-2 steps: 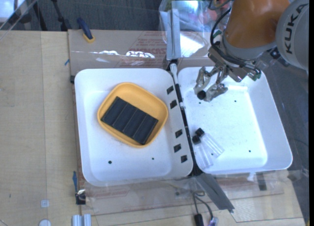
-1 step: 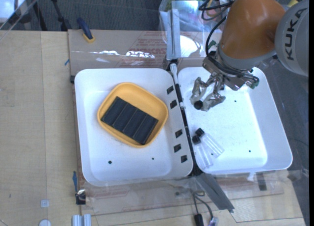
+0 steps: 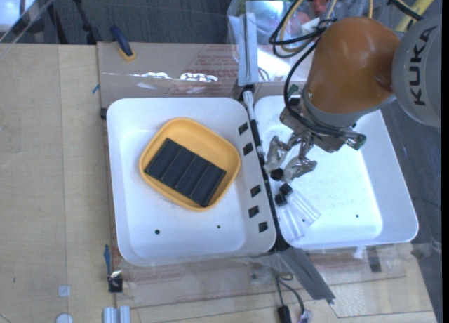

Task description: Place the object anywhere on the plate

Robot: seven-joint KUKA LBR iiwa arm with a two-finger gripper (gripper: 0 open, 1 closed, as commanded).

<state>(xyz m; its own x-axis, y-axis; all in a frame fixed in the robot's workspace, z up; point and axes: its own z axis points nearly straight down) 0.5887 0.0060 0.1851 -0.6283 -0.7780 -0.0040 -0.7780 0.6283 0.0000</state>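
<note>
Yellow plate (image 3: 223,152) w/ black ribbed object (image 3: 186,170); white bins (image 3: 133,174); orange band (image 3: 351,62)

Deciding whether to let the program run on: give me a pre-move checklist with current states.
1. Object on plate: ok. A dark ribbed block already lies flat on the yellow plate, inside its rim.
2. Plate seated in bin: ok. It rests on the floor of the left bin, away from the walls.
3. Pincer position: ok. The pincer hangs over the right bin, near the divider and apart from the plate.
4. Pincer load: cannot tell. The fingers are too small and cluttered to read.
5. Right bin contents: cannot tell. Small clear and dark bits lie below the pincer; their identity is unclear.
</note>
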